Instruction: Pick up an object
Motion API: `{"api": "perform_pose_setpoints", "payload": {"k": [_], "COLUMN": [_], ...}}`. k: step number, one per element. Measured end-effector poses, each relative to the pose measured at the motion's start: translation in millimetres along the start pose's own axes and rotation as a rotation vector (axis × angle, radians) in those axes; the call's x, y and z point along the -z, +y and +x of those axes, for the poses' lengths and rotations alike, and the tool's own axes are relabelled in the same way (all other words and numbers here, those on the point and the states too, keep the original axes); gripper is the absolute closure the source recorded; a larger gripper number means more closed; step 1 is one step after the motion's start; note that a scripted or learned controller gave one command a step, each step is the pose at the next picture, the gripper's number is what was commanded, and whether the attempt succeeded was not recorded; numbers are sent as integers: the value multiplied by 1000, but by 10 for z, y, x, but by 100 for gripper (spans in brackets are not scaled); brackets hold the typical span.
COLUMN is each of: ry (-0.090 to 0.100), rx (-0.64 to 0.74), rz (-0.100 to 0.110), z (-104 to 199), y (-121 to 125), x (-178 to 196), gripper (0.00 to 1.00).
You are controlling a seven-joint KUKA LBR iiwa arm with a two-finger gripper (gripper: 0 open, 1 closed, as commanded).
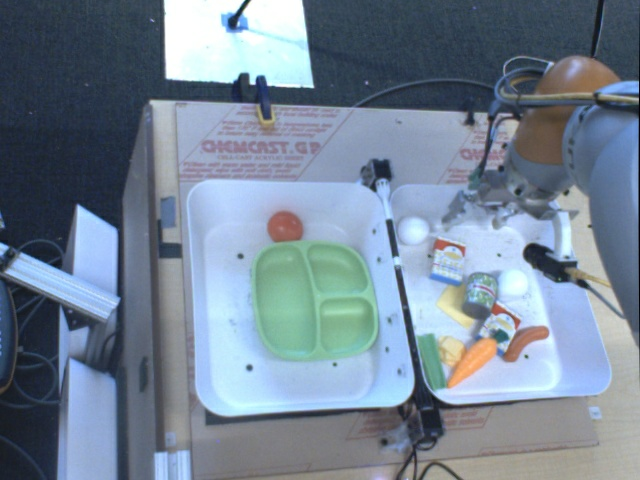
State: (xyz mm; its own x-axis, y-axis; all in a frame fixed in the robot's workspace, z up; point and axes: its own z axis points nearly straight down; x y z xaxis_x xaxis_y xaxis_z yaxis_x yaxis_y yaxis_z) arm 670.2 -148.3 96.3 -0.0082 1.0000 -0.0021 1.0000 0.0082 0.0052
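Gripper hangs over far edge of right bin; fingers look splayed apart, nothing between them. Candidates sit nearer the worktop's front-right: white ball by the divider, small carton, can, second white ball, carrot, sausage. Best bet: the lone ball by the divider, straight descent, close centred. The cluster is tight, so neighbours may get nudged. Fingertips blurry; arm cut off at right. Left bin holds green tray, tomato.
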Motion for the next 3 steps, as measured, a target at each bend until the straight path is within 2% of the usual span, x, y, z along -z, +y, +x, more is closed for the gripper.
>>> {"api": "perform_pose_setpoints", "payload": {"k": [1,2,3], "ry": [2,2,0], "rx": [-3,-2,-7], "rz": [3,3,2], "z": [386,523,-141], "y": [-7,-7,-14], "x": [-112,-112,-108], "gripper": [0,0,0]}}
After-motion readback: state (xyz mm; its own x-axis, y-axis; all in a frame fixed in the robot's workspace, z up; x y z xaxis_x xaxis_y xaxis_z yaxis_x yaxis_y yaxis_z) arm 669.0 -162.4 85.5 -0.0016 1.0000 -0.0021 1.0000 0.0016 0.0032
